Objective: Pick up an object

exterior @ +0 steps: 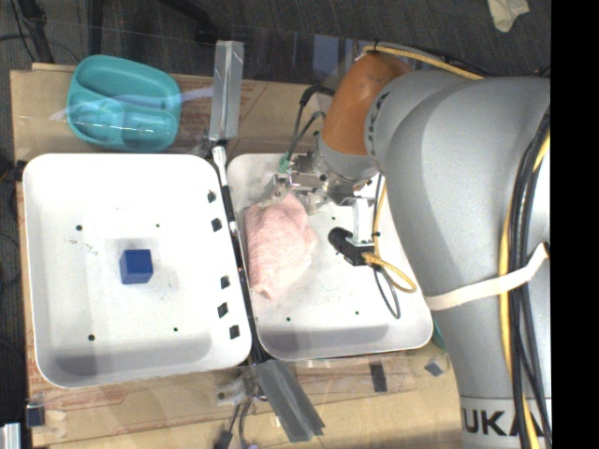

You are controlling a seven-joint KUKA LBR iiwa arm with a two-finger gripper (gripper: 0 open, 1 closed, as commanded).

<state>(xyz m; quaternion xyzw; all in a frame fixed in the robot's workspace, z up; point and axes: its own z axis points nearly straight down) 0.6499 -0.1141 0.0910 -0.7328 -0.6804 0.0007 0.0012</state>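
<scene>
A soft, crumpled pink cloth [278, 247] lies in the right bin [328, 340], the tool [304, 183] at its upper edge, its grip impossible to tell, while a hard blue cube [137, 265] sits well left of the cloth.

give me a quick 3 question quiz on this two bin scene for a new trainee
1. True or false: the blue cube lies in the same bin as the pink cloth.
2. Multiple choice: where does the claw sit? A) over the left bin B) at the top of the right bin, by the cloth's upper edge C) over the teal container
3. Fill in: the teal container stands ____ the bins, on the bench past the left bin's top edge.

Key:
1. False; the cube is in the left bin, the cloth in the right.
2. B
3. outside
</scene>
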